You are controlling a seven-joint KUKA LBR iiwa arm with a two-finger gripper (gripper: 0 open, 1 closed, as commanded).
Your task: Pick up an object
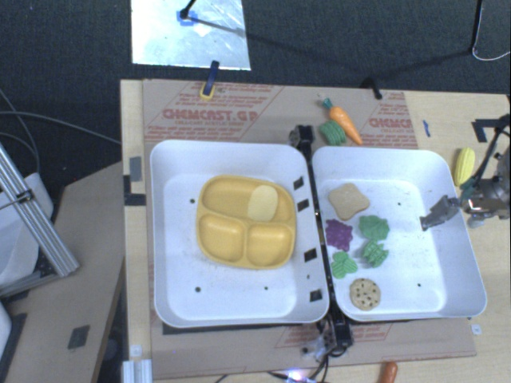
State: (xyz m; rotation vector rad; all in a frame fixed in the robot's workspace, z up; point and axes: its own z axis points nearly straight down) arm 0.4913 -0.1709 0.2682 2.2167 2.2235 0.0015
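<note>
Task stage: early, by my reading; nothing is lifted yet, and the whole pick is left to do.
Gripper (437,214): it sits low at the right bin's right wall, reaching in from the right edge of the bench; I see nothing between its fingers, and whether they stand apart or together I cannot tell at this blur.
Right bin (459,282): it carries all the loose candidates, gathered toward its left wall.
Toast slice (348,200): near the bin's back-left corner, lying flat.
Purple grape piece (338,233): just beside the left wall, in front of the toast.
Green leafy pieces (373,228): two toward the bin's middle, a third (344,265) nearer the left wall; these are the closest things to the gripper, though well apart from it.
Cookie (365,294): near the front-left corner.
Left bin (164,238): it holds a yellow divided plate (243,222) with a pale oval piece (263,203) in its back-right compartment.
Outside the bins: a toy carrot (344,120) lies on the bench behind the right bin, and a yellow corn-like piece (465,166) off its back-right corner.
Left to do: choose a target, descend, close, lift.
</note>
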